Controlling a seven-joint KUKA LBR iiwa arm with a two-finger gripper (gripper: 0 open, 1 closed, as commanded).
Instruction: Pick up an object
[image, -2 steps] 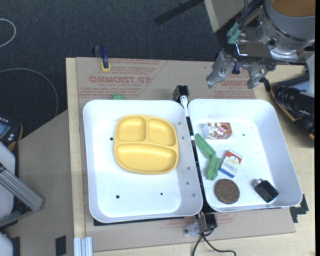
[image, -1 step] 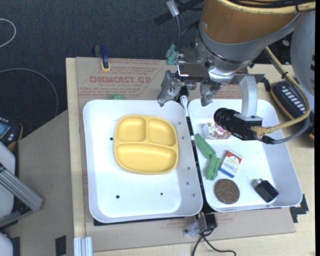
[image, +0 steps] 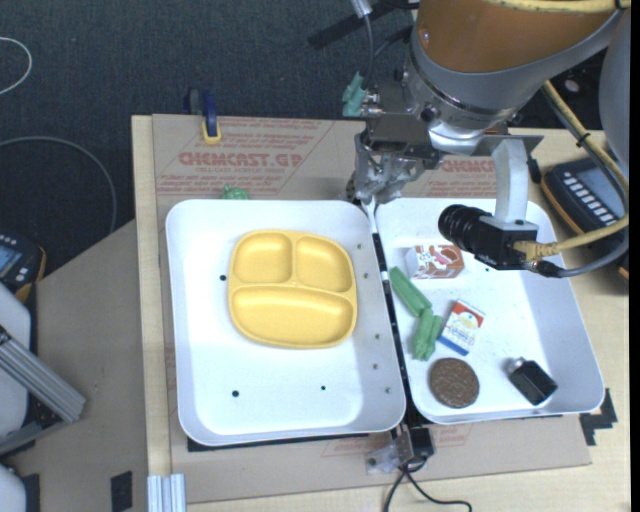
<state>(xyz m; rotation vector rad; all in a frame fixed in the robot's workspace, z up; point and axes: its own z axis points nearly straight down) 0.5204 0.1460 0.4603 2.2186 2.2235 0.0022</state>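
Item: jaws (image: 375, 192) — at the far edge of the bins, over the seam between them; opening cannot be told, nothing seen held.

Item: right bin (image: 575, 330) — holds the nearest candidates. Green bean pod (image: 408, 290) lies toward 5 o'clock from the jaws, long axis running 11 to 5; a second pod (image: 426, 334) sits just beyond it. Snack packet (image: 437, 261), small carton (image: 461, 328), brown disc (image: 454, 382), black block (image: 532, 380) — farther off.

Item: left bin (image: 195, 330) — yellow divided plate (image: 293, 289), toward 7 o'clock.
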